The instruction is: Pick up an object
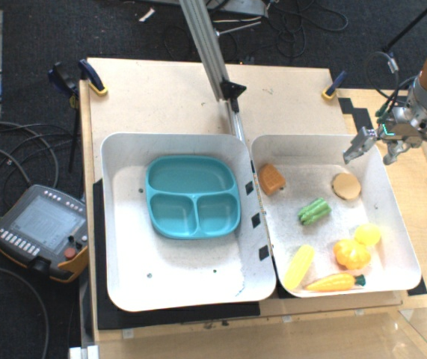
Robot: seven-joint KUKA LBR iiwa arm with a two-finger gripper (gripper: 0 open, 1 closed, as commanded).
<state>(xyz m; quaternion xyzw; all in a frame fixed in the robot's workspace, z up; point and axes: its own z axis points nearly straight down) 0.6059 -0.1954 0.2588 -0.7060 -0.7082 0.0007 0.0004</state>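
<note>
In the right bin [400, 223] lie several toy foods: an orange-brown block [271, 179] at the back left, a tan round piece [346, 186], a green vegetable [314, 212], a yellow lemon [367, 235], an orange-yellow pepper [351, 254], a yellow banana-like piece [298, 267] and an orange carrot [333, 282] at the front. My gripper [375, 147] hangs over the bin's back right corner, above and right of the tan piece, with its two fingers spread and nothing between them.
The left bin [116, 223] holds a teal divided plate [194, 197]. A metal pole [206, 36] slants down to the bins' shared back wall. Clamps sit on the bench's back corners. A teach pendant [40, 232] lies on the floor at left.
</note>
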